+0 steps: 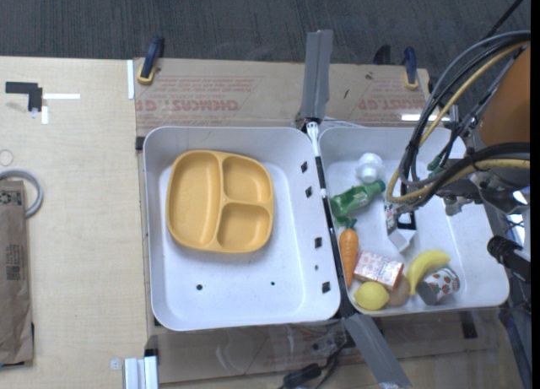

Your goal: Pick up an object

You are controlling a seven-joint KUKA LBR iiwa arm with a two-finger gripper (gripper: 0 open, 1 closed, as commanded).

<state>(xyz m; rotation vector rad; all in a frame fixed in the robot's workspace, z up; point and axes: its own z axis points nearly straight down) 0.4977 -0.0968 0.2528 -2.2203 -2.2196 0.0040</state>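
The right bin [472, 235] holds several items: a green bottle [354, 199], a small white object [369, 164], a carrot [348, 252], a small orange-and-white box [378, 269], a lemon [372, 295], a banana [427, 263] and a printed can [439, 284]. My gripper [400, 231] hangs low in the middle of this bin, just right of the bottle and carrot and above the box and banana. Nothing shows in its grasp. Cables and the wrist hide part of the bin's right side.
In the left bin [169, 294] lies a yellow divided plate [220, 201]. A ridge [325, 210] separates the two bins. A cardboard sheet [236, 92] lies behind them. On the bench at far left sits a brown packet [13, 269].
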